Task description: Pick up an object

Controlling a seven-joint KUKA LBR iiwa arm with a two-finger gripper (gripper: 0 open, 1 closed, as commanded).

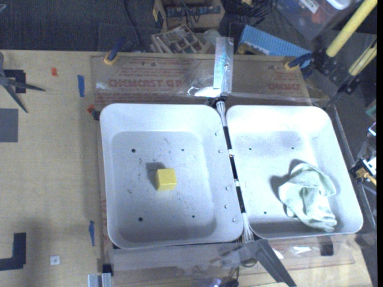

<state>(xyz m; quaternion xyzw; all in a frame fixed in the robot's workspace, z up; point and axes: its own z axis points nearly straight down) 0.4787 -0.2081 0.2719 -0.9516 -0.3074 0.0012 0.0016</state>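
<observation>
Easy target is the yellow block (166, 179), sitting mid left bin (119, 124); a crumpled cloth (308, 196) lies in the right bin (269, 121). I'd drop straight down, centered over the block.

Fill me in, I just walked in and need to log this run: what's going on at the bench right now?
A pick-up trial is set up, but nothing is being handled at this moment. A small yellow block lies near the middle of the left bin. A crumpled pale cloth lies in the right bin, toward its near right corner. Both things rest on the bin floors, untouched.
</observation>
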